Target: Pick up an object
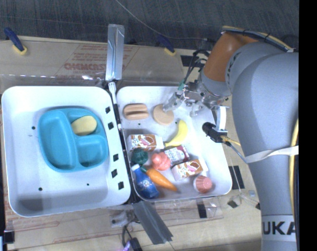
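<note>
My gripper (185, 99) hangs over the far end of the right bin (221, 184), below the arm's orange band. Just to its left and below lies a round tan cookie (162, 114), with a hot dog bun (135, 111) further left. A banana (178, 133) lies a little nearer than the gripper. Nothing shows as held. Further toward the front sit snack packets (143, 141), a green item (139, 156), a pink peach (159, 161), a carrot (161, 179), a blue bottle (145, 184) and a pink cupcake (203, 183).
The left bin (22, 192) holds a blue divided tray (64, 145) with a yellow, lemon-like item (84, 124) in one compartment. A metal divider bar (114, 51) stands between the bins at the back. The grey arm (263, 119) covers the bench's right side.
</note>
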`<state>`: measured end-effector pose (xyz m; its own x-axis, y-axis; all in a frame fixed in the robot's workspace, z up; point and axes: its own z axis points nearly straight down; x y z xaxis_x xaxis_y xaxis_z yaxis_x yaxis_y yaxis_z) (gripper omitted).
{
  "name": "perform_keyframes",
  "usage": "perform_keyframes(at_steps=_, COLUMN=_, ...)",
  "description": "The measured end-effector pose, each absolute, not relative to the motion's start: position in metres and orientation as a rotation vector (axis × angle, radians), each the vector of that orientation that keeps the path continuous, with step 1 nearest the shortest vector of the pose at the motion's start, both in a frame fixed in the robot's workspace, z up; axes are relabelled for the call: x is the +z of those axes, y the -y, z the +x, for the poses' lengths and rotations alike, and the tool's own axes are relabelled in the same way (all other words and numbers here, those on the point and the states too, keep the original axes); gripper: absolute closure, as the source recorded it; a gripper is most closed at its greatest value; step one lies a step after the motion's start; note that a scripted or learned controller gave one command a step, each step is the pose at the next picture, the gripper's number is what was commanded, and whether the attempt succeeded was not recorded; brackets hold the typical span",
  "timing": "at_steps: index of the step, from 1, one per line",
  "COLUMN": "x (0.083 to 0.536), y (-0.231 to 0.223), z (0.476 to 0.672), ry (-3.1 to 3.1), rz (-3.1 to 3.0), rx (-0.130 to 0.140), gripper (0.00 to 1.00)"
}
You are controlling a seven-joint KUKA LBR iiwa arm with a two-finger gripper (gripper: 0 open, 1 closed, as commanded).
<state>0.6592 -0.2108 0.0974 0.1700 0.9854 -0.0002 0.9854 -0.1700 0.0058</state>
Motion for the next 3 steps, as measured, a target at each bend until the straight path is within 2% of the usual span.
perform_keyframes(at_steps=1, x=0.098, y=0.198, z=0.596, ry=-1.991, rz=2.423, rx=0.007, gripper=0.0)
perform_keyframes(at_steps=2, x=0.109, y=0.198, z=0.597, ry=-1.996, rz=2.418, rx=0.01, gripper=1.0)
perform_keyframes(at_steps=3, x=0.212, y=0.137, z=0.607, ry=-2.058, rz=2.368, rx=0.008, gripper=1.0)
